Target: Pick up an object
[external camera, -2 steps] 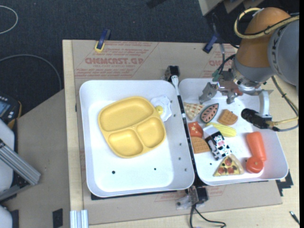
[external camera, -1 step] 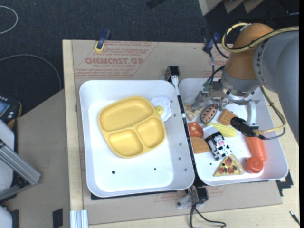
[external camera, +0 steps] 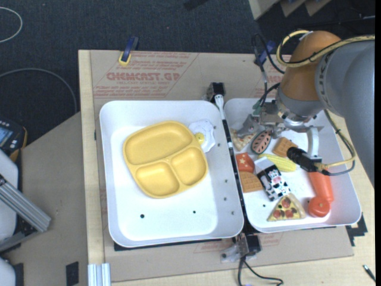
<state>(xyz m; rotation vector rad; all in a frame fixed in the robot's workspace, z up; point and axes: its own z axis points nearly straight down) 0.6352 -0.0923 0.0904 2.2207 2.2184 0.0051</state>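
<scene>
Pizza slice [external camera: 286, 208] front of right bin | claw [external camera: 260, 134] well behind it

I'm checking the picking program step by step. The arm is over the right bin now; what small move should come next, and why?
Probably a short descent. The pincer hovers at the far end of the right bin, just above the oval brown toy, with nothing seen between its fingers. Going straight down would bring it around that toy, though the neighbouring pieces lie close.
</scene>
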